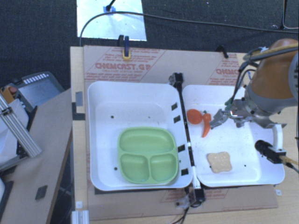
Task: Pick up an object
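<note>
Your gripper (pixel 217 121) hangs just beside the orange carrot-looking toy (pixel 206 123) in the right bin (pixel 266 171), probably lining up a grab, but honestly you can't tell from here how the jaws stand.

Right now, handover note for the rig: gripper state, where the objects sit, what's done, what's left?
Gripper: low over the right bin, by the orange-red items; nothing visible between its fingers, and I can't tell whether they're open or shut.
Objects: orange-red round piece and orange-red carrot-like piece lie together at the right bin's left side, just beside the fingertips. Tan toast-like slice lies in the same bin, nearer the front edge. Green divided plate sits in the left bin.
Done: arm is at the orange-red items.
Left: no pick confirmed; grasp and lift remain.
</note>
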Motion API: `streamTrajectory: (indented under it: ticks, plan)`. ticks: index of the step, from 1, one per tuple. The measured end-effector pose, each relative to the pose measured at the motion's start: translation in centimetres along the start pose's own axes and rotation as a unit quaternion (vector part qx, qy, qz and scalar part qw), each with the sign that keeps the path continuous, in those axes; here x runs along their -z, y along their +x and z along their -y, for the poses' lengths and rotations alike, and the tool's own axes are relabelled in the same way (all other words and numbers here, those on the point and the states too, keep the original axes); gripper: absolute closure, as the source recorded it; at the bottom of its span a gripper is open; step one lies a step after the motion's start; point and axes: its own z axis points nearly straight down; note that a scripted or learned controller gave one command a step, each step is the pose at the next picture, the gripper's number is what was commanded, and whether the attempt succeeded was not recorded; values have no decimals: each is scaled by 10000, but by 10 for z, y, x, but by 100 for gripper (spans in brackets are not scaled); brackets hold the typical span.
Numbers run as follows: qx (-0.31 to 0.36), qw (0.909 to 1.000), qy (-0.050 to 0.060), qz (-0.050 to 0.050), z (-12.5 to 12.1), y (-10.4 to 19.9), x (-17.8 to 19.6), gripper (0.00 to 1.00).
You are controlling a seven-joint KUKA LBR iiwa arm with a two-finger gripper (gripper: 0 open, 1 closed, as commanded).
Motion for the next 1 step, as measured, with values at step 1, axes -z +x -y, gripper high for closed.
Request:
streamTrajectory:
  ticks: [1]
  plan:
    - [-6,10000,10,-1,10,-1,-57,0]
